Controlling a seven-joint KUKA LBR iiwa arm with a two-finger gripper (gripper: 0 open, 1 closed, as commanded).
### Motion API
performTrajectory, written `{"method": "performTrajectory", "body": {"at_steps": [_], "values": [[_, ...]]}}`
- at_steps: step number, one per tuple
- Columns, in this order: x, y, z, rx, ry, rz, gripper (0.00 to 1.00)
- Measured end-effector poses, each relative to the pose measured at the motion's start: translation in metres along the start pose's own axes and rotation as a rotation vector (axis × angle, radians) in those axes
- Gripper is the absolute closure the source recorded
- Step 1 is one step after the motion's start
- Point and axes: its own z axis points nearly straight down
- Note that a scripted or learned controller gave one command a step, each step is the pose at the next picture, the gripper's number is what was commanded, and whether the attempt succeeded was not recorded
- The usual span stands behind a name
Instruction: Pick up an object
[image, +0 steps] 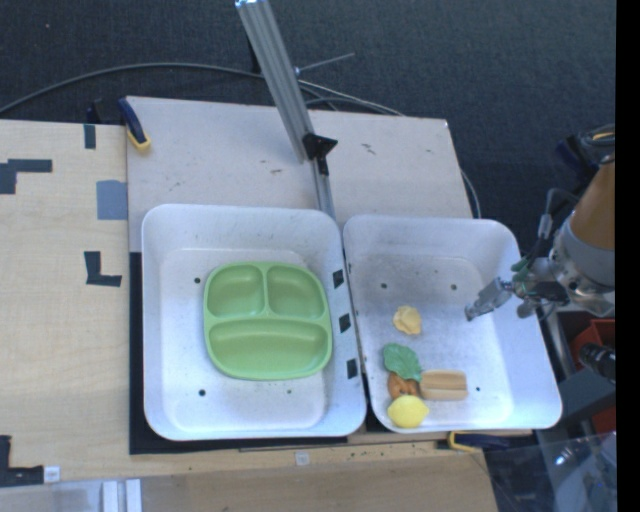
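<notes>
Grey gripper (484, 302) above right bin (520, 400), beside food toys

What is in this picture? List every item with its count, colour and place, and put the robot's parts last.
Bins: 2, white, side by side on the bench.
Divided plate: 1, green, three compartments, in the left bin.
Pale yellow food piece: 1, middle of the right bin, apart from the others.
Green leafy piece: 1, right bin, near the front, above the orange piece.
Orange piece: 1, right bin, between the leafy piece and the lemon.
Tan bread-like piece: 1, right bin, just right of the orange piece.
Lemon: 1, yellow, by the front wall of the right bin.
Clamp: 1, blue and yellow, back left corner of the board.
Metal pole: 1, grey, slanting over the board behind the bins.
Gripper: 1, grey, over the right bin's right side, holding nothing visible.
</notes>
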Motion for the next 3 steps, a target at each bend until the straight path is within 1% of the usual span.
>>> {"method": "performTrajectory", "body": {"at_steps": [1, 2, 3], "values": [[0.0, 0.0, 0.0, 0.0, 0.0, 0.0, 0.0], [0.006, -0.005, 0.06, 0.003, 0.001, 0.0, 0.0], [0.0, -0.005, 0.105, 0.005, 0.0, 0.001, 0.0]]}}
